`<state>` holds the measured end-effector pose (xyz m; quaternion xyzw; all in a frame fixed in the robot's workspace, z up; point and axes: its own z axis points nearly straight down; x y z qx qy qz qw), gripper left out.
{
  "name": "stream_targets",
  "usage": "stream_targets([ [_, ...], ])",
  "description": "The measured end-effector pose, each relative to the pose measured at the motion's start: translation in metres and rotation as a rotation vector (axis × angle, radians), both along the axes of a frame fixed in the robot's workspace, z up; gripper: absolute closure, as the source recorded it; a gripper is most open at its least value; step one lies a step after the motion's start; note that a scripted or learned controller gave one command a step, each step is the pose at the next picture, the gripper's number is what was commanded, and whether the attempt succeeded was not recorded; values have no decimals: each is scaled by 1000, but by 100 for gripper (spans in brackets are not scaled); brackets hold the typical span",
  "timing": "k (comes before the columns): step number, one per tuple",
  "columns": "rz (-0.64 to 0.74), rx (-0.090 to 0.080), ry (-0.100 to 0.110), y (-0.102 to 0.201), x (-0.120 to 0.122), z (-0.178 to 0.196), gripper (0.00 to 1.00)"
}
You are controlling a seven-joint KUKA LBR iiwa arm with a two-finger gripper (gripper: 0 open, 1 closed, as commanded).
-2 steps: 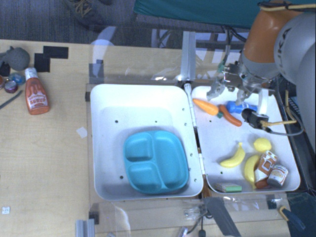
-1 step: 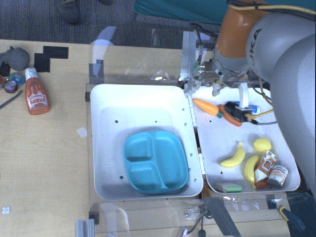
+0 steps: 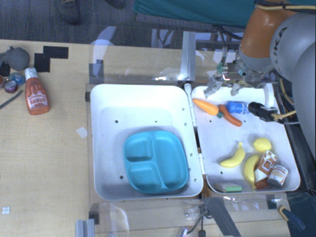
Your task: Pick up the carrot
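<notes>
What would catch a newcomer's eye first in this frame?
The bright blue divided plate in the left bin stands out most. In the right bin, the gripper hangs at the far edge, just above an orange carrot, with bananas nearer the camera.

Red sauce bottle point(image 3: 37, 96) on the bench point(image 3: 44, 172), label print too small to read, no other legible text

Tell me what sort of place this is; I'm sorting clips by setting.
Probably a robotics lab test bench: a grey arm with its hand over two white bins, toy food such as a carrot and banana, and a person's shoes on carpet beyond.
</notes>
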<state>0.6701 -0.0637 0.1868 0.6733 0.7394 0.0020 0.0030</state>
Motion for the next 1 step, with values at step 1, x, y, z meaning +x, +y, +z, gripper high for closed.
stream_targets([
  [1, 208, -1, -5, -29, 2, -80, 0],
])
